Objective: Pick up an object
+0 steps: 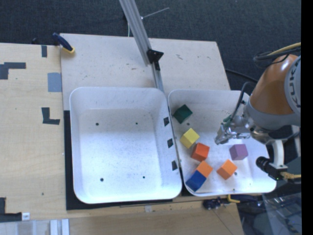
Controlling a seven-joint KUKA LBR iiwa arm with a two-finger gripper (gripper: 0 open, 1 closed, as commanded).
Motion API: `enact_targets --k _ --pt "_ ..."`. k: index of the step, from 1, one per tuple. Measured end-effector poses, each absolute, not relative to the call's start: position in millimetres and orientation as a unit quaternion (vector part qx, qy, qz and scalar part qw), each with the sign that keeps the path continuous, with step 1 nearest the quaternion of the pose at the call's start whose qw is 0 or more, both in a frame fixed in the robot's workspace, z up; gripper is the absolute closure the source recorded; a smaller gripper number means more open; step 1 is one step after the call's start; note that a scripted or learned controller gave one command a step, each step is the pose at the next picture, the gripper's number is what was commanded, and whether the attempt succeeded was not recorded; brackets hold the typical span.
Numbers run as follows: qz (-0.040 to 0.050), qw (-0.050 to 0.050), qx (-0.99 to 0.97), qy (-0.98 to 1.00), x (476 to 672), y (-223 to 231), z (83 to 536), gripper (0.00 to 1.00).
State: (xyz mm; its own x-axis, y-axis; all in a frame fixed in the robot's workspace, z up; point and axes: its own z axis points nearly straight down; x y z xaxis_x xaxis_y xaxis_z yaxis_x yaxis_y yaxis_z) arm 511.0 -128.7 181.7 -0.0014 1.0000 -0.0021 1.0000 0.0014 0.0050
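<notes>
Purple cube lying in the right bin, toward its near right part, just below and right of the claw. Not gripped, no cube seen between the fingers. Claw hanging low over the right bin's middle right, tips pointing toward the bin floor; open or closed, cannot tell from this slant. Grey arm with orange band reaching in from the right above it.

Six cubes in the right bin altogether. Dark green cube farthest back, near the left wall. Yellow cube nearer, with a red-orange cube touching or just beside its near right corner. Smaller orange cube nearer again, pressed against a blue cube at the near left corner. Another orange cube near the front, just left of and nearer than the purple one.

Left bin beside it, sharing the middle divide. Both bins resting on the pale table. Slanted metal rail crossing from the far side down to the bins' junction. Small blue and yellow object at the table's far left corner.
</notes>
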Motion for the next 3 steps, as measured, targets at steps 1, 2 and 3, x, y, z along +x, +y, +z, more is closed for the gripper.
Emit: enact_targets --k 1,2,3 --pt "0.0003 0.001 0.707 0.708 511.7 -128.4 201.7 1.0" --pt "0.0 -0.001 0.705 0.709 519.5 -75.3 195.2 1.0" --pt "0.0001 -0.002 0.704 0.71 519.8 -16.9 194.0 1.0"
